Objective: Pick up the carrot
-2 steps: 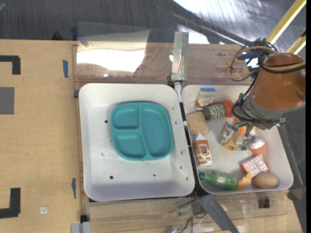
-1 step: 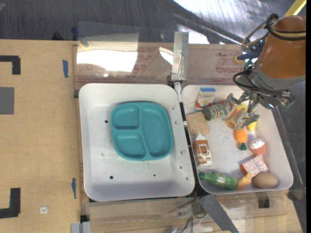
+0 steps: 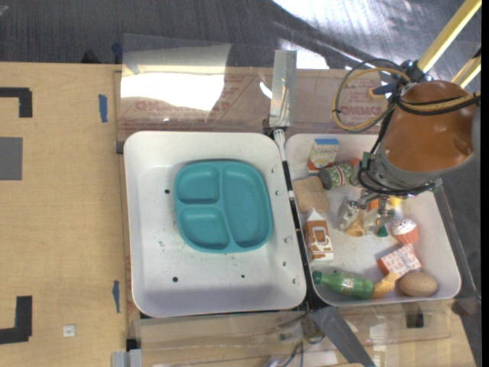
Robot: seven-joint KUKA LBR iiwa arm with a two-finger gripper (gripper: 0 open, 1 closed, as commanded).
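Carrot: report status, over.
Gripper over clutter, mid right bin. Carrot, apparently the orange piece, lies near front wall, apart from gripper. Green bottle and brown egg-shaped thing flank it.

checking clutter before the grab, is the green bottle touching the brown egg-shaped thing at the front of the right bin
Apart. The camera view shows the green bottle and the brown egg-shaped thing separated by a small orange-yellow item lying between them.

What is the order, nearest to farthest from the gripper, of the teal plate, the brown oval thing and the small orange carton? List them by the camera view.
Measured from the gripper in the right bin:
1. Small orange carton, just to its left in the picture, in the same bin.
2. Brown oval thing, in that bin's near right corner.
3. Teal plate, across the divide in the left bin.
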